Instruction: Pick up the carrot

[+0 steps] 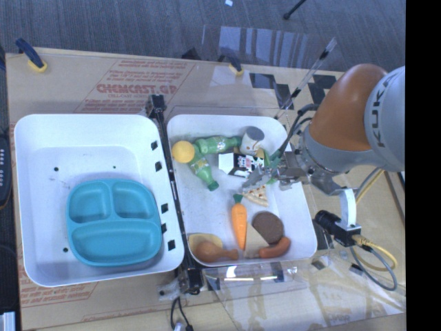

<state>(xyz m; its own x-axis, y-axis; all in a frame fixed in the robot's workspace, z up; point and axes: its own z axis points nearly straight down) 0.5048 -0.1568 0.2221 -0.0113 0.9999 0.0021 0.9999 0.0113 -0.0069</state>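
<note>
The grey arm [358, 126] is reaching in from three o'clock over the right bin [293, 216], its claw [265, 178] hanging above a cracker-like wedge; whether it is clenched or released cannot be told. The smooth, tapered orange carrot [239, 226] is lying at the claw's six o'clock, ungrasped, beside a brown rounded piece [267, 226].

Grey arm [358, 126] from the right, end effector [265, 176] low.
</note>
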